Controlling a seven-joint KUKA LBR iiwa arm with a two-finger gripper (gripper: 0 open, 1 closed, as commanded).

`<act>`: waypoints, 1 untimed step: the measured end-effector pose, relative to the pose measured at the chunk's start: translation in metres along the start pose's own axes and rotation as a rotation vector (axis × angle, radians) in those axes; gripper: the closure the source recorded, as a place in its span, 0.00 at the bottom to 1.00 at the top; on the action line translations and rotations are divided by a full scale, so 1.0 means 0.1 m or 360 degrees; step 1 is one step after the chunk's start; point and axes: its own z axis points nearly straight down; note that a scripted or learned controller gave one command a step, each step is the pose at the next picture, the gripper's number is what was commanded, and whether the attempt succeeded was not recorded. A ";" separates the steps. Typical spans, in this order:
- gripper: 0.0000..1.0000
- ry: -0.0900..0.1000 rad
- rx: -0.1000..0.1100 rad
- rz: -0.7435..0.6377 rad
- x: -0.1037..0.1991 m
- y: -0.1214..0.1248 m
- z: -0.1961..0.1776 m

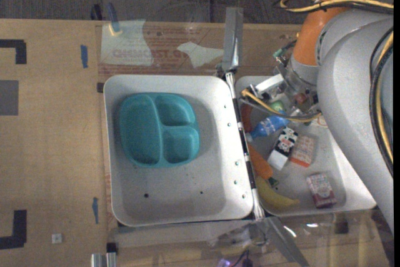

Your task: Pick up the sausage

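Now the grey arm's tool (282, 95) is hanging over the right white bin (350, 197), its opening hidden. Probably the dark red sausage (247, 117) is lying beside the divider wall, so the wall and blue packet (267, 127) could be blocking a grasp.

Faint mirrored lettering shows on a clear plastic sheet (150, 47) lying on the counter (50, 134) just above the left bin (119, 197), too washed out to read. Packets in the right bin carry print too small to make out.
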 end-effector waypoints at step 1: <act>0.00 0.0039 -0.0044 0.0142 -0.84 0.26 -1.23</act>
